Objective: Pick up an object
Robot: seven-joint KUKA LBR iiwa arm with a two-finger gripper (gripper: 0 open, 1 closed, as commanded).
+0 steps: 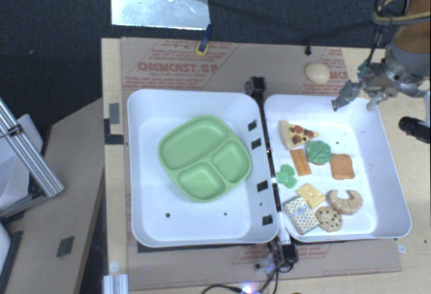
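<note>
The gripper (355, 99) is hovering over the right bin's (387, 151) far edge, jaws spread and pinching nothing. The pizza slice (297, 133) is lying nearest it — probably light, stiff plastic, best pinched across its narrow width.

Arm (412, 44) at the right bin's (384, 151) far right corner: grey metal wrist body, orange-tan band above it, yellow cable loop arching over the top with a dark cable beside it. Gripper (359, 99) below the wrist: two dark grey fingers (342, 99), blocky grey mount with small teal-green bits. Black rounded part sticks out nearer the bin's right rim
</note>
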